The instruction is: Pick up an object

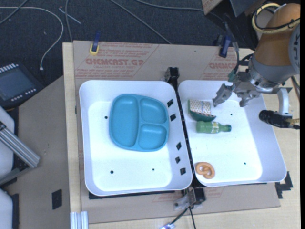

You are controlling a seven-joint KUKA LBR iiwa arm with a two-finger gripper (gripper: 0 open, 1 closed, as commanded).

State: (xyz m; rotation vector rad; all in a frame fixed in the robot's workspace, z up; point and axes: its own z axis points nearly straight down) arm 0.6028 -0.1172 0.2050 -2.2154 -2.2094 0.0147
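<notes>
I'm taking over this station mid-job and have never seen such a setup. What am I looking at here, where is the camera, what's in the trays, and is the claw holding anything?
One camera sits above the bench, looking down at a slant. The grey arm with an orange band reaching in from the right is the robot; its gripper hangs over the right bin, fingers spread, nothing between them. That bin holds a patterned packet, a green bottle lying on its side just below it, and a pretzel-like piece near the front edge. The left bin holds a blue divided plate. Nothing is picked up yet.
</notes>
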